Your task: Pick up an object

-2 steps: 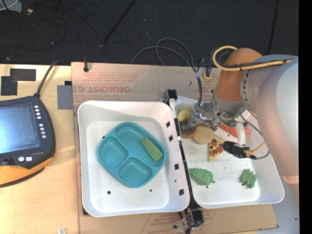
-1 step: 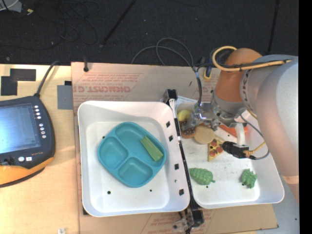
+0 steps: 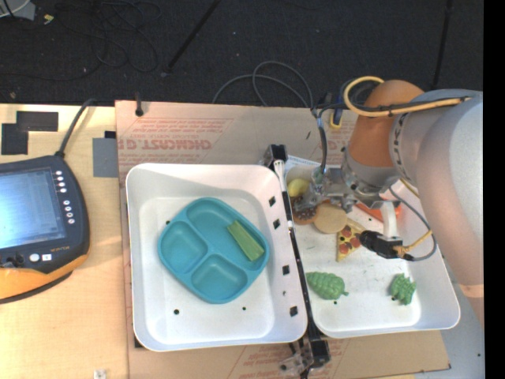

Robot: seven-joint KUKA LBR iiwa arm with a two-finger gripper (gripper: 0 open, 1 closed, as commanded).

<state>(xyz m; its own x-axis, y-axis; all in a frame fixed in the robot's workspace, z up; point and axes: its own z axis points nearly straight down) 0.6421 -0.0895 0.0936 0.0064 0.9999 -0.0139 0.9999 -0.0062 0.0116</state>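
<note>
My arm reaches down into the back of the right bin (image 3: 442, 316), its orange band above the wrist. The gripper (image 3: 341, 198) is low among a cluster of small toys there: a yellow round piece (image 3: 297, 187), a tan disc (image 3: 329, 220), a pizza slice (image 3: 346, 242) and an orange-and-white piece (image 3: 377, 211). The wrist and cables hide the gripper's tips. Two green leafy toys (image 3: 326, 284) (image 3: 402, 289) lie nearer the bin's front. In the left bin (image 3: 150, 306) a teal divided plate (image 3: 189, 249) holds a green strip (image 3: 246, 240).
A black divider rail (image 3: 289, 243) runs between the two bins. A tablet-like pendant (image 3: 35, 212) rests on the bench at far left. Cables loop over the cardboard (image 3: 197, 133) behind the bins.
</note>
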